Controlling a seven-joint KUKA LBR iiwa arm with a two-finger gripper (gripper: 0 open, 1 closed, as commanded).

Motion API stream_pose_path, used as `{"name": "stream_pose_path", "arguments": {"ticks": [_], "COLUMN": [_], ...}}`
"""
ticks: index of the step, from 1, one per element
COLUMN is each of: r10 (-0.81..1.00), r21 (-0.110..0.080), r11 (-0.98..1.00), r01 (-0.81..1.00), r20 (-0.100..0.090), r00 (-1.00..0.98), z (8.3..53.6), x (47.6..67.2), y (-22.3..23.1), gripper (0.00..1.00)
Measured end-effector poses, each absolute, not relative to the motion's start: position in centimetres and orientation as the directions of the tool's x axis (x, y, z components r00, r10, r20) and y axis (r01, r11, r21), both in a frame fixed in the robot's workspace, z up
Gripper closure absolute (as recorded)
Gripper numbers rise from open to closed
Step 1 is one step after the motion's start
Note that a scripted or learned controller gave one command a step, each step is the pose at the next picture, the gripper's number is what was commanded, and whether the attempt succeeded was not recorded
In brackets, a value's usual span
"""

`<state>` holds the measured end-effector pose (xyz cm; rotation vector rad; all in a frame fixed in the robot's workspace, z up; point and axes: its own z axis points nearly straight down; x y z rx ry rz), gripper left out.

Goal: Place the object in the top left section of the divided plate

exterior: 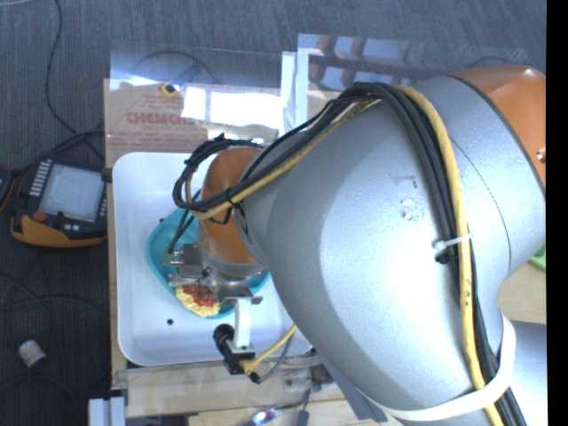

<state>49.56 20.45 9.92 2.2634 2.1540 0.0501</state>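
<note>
Tool (213, 282): low over the plate (160, 247) in the left bin (133, 327), wrist pointing straight down; its tips are masked by its own body, so whether it is spread or closed cannot be told.

Arm (399, 238): grey, with an orange band, reaching in from the right and covering most of the right bin; dark cables and one yellow cable run along it.

Plate: teal, only its left rim and a lower sliver visible beneath the tool; dividers hidden, so the top left section cannot be picked out with certainty.

Object (200, 300): a small yellow piece with a red patch, possibly toy food, lying on or just above the plate's lower part directly under the tool. Whether it is gripped cannot be told.

Step in hand, as judged: setting the object down. To do it well, the tool should be centred over the section toward the plate's upper left, lowered until the object rests inside the rim, and released only once clear of the dividers; a lift straight up would avoid dragging it.

Other: cardboard (142, 122) behind the bin; handheld pendant (62, 202) on the floor at left.
</note>
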Motion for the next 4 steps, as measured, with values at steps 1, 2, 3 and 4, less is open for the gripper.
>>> {"name": "stream_pose_path", "arguments": {"ticks": [1, 2, 3, 4], "r10": [0.974, 0.994, 0.998, 0.998], "r21": [0.033, 0.014, 0.023, 0.022], "r11": [0.225, 0.109, 0.068, 0.066], "r01": [0.974, 0.994, 0.997, 0.998], "r20": [-0.006, 0.005, 0.000, 0.000], "r00": [-0.225, -0.109, -0.068, -0.066], "z": [9.5, 9.8, 9.3, 9.3], "x": [49.9, 48.8, 49.2, 49.2], "y": [21.0, 15.4, 22.0, 21.9], "gripper": [1.00, 1.00, 1.00, 0.00]}}
